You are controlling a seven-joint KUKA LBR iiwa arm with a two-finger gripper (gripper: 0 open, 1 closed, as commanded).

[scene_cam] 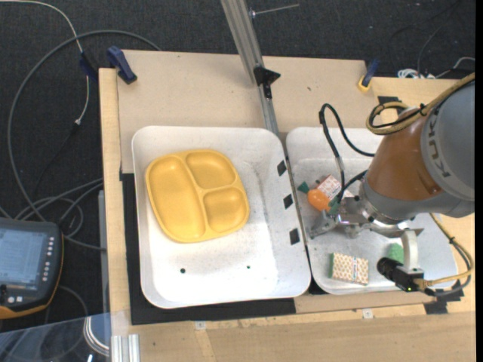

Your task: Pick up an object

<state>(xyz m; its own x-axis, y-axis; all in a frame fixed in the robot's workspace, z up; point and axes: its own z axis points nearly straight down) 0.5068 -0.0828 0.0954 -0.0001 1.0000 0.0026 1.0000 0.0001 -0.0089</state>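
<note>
**Gripper low in the right bin, among small items**

You cannot tell how the jaws stand on the gripper (332, 221). Just beside it lies an orange object (318, 198); a patterned packet (349, 268) lies near, toward the front wall of the right bin (445, 274). The left bin (226, 277) holds a yellow divided plate (198, 194).

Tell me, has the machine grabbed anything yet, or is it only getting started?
Nothing looks picked up yet. The arm is reaching down into the right bin, with its end effector low among the small things there, close to an orange piece. Whether it grips anything I cannot tell. A patterned packet lies untouched, and the yellow divided plate sits in the left bin. Lifting something remains.
</note>
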